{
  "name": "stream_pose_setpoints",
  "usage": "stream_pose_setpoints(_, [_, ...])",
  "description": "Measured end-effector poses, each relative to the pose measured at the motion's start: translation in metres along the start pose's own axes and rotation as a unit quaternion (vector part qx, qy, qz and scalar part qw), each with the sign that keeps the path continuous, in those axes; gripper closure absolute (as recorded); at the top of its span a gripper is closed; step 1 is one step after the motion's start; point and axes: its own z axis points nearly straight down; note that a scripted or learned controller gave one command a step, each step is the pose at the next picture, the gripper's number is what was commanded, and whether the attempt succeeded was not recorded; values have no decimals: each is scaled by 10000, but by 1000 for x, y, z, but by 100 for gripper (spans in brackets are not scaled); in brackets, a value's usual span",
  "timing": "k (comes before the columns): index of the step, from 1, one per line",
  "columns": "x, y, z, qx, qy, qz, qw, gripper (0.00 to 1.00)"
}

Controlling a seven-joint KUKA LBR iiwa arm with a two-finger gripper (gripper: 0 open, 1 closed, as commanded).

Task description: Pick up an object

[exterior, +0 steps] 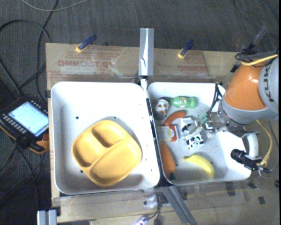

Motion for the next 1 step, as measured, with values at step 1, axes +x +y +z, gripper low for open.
stream_pose_setpoints(1, [-35, 75, -39, -18, -13, -189, 9998, 0])
